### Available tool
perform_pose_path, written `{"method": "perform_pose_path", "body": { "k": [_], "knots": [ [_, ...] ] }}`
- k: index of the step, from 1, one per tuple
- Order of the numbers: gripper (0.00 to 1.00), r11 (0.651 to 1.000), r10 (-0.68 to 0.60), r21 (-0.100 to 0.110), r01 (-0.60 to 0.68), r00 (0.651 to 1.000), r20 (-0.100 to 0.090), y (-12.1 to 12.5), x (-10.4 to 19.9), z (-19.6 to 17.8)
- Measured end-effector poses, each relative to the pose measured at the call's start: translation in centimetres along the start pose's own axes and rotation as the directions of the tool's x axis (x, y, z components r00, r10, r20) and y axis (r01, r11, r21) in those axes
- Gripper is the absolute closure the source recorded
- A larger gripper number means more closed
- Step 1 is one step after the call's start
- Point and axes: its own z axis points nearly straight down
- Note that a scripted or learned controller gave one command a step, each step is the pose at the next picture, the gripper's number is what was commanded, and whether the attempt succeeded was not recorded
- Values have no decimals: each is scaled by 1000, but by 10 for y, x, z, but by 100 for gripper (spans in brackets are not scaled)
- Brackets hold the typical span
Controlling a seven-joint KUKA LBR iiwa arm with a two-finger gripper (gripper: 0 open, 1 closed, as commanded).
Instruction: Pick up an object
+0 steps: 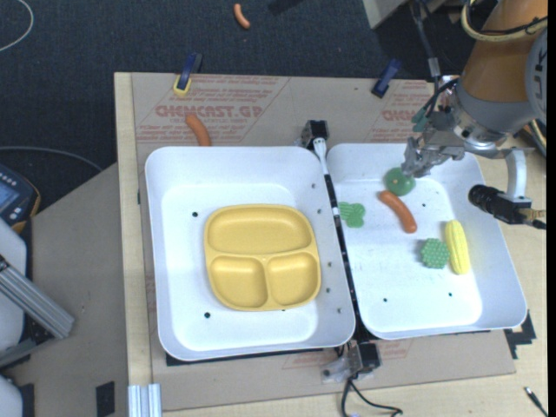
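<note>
The gripper sits low in the right bin, right at a small round green piece near the bin's far edge; whether it's apart or together, I cannot tell. Best play, I'd say: centre squarely over that piece before lifting. Count in this bin: one orange sausage, one corn cob, three green pieces. Left bin: one yellow divided plate.

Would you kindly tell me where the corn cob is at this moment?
The corn cob lies in the right bin, near its right side, just right of a green bumpy toy and across from the orange sausage.
</note>
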Motion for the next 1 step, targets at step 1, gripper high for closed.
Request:
{"method": "perform_pose_path", "body": {
  "k": [1],
  "knots": [
    [100, 1000, -1, -2, 1, 1000, 1, 1, 6, -5]
  ]
}}
